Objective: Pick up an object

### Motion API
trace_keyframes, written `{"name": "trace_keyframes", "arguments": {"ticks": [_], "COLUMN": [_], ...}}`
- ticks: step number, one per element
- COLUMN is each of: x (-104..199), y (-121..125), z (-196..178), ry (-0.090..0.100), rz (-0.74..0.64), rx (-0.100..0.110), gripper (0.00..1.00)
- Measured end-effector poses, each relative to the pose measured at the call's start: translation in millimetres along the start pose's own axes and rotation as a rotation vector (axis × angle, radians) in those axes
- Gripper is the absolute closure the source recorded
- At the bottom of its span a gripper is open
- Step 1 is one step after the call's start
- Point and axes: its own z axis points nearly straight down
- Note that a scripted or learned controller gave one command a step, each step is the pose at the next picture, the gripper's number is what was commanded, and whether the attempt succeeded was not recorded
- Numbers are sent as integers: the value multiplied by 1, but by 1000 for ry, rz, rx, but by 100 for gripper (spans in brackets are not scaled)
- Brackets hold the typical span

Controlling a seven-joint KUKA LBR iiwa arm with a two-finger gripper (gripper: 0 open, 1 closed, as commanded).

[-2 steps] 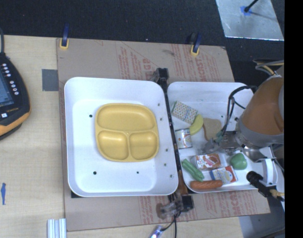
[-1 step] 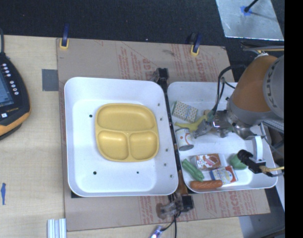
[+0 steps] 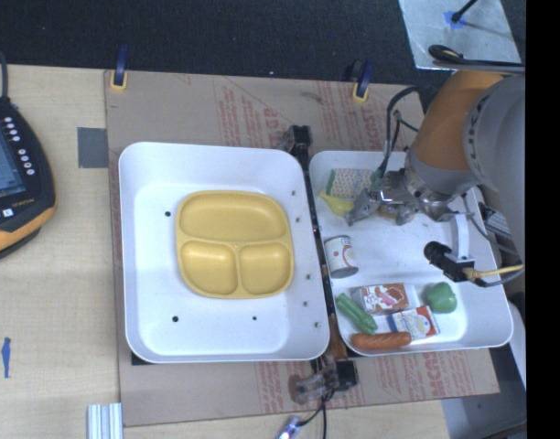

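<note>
Counter (image 3: 60,318): a teach pendant (image 3: 15,186) lies at the far left. Left bin (image 3: 143,245): holds a yellow divided plate (image 3: 234,243). Right bin (image 3: 486,323): holds a can (image 3: 339,255), green pod (image 3: 355,314), sausage (image 3: 382,341), two food cartons (image 3: 397,309) and a green pepper (image 3: 440,296). The tool (image 3: 376,204) sits low over the bin's far end near a yellow item (image 3: 338,203); its open or closed state cannot be determined.

The arm (image 3: 486,126) reaches in from the right — a bulky grey body with its orange band (image 3: 449,117) angled toward the upper middle of the view. Below the band the wrist drops to the gripper (image 3: 376,204), whose metal end points left — low and slightly downward.
</note>
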Motion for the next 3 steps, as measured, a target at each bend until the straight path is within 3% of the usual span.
{"name": "trace_keyframes", "arguments": {"ticks": [1,3], "x": [27,-4], "y": [39,39], "z": [1,1], "ry": [1,1], "rz": [1,1], "rx": [10,8], "gripper": [0,0]}}
